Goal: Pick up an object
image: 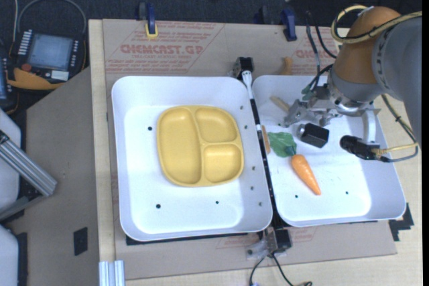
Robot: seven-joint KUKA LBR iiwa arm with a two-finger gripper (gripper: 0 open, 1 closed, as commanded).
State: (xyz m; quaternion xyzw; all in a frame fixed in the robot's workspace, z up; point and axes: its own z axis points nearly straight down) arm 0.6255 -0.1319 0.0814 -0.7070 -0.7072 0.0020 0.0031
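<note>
**Desk:** What does the overhead view show on the counter (100, 144)?

**Photographer:** Two shallow white bins side by side. The left bin (134, 204) holds a yellow divided plate (200, 144), lying flat near its middle. The right bin (375, 201) holds a toy carrot (305, 174) with a green leafy top (281, 143), lying at a slant near the bin's left wall. A thin tan stick (279, 103) rests near the bin's far left corner.

**Desk:** And the arm?

**Photographer:** It reaches in from the right, orange band above the wrist. The gripper (312, 134) sits low over the right bin's far half, just beyond the carrot and apart from it. Whether its fingers are spread or closed, I cannot tell; nothing is visibly held between them.
</note>
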